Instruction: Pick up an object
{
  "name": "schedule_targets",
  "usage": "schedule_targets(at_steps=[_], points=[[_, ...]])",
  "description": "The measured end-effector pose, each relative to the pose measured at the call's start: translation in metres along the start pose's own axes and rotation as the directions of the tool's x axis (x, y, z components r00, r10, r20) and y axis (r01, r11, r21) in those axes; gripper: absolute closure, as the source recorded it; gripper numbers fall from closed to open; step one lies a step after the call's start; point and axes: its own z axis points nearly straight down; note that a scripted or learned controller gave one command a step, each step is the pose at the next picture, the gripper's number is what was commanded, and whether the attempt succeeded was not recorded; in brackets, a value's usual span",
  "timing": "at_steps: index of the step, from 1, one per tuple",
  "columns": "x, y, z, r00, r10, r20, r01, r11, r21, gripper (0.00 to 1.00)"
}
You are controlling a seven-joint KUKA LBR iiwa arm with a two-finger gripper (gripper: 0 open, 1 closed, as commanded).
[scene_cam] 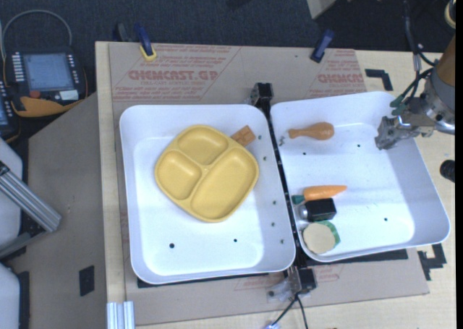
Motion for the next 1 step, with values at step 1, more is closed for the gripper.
schedule_targets(at_steps=[1], points=[[0.0454, -0.0056, -0.0039, 1.000, -0.004, -0.005, 0.004, 1.000, 0.010, 1.00]])
